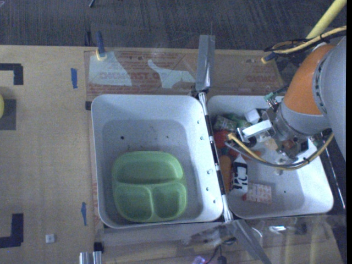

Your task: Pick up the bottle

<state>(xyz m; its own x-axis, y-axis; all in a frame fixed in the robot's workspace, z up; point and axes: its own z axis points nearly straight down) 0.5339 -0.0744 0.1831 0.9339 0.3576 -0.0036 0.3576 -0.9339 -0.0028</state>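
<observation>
Grey arm's gripper (285, 152) hangs over the shallow white right bin (308, 202); whether it is clenched, I cannot tell. The likely bottle, green and lying down (224, 122), sits amid clutter by the bin's left wall, so centre over it first.

1. The arm (319, 87) runs off the right edge and covers the upper right of the right bin (308, 199).
2. The gripper (286, 150) is blurred beneath the wrist.
3. A heap (228, 133) of overlapping green, red and black things is too blurred to name.
4. A yellow thing (1, 106) is cut by the left edge.
5. A tiny speck (50, 238) on the table (44, 164) is unreadable.
</observation>
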